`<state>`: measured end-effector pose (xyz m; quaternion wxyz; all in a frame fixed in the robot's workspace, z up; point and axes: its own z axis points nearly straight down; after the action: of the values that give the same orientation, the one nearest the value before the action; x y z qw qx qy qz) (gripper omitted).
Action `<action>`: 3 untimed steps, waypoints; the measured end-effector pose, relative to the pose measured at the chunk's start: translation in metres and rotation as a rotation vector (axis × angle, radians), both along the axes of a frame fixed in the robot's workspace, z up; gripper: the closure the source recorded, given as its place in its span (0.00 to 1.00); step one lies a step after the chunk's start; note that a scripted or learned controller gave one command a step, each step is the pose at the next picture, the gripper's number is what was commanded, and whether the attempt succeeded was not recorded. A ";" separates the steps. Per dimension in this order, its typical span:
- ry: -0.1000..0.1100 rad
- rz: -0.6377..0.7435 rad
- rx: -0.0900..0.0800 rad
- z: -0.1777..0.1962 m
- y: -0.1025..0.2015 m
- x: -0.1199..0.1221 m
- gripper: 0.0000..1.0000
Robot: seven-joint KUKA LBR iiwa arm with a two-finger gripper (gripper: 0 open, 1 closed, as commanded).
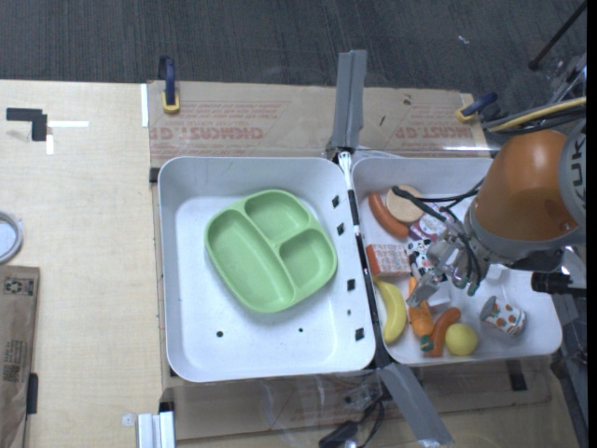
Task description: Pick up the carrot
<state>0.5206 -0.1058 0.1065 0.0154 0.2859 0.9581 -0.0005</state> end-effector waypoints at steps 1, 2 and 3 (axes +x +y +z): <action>-0.020 0.302 -0.014 0.001 0.004 -0.028 0.00; -0.017 0.535 -0.020 0.001 -0.002 -0.028 0.00; -0.015 0.756 -0.031 0.001 -0.001 -0.028 0.00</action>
<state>0.4923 -0.1067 0.1076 0.0257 -0.0884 0.9957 -0.0072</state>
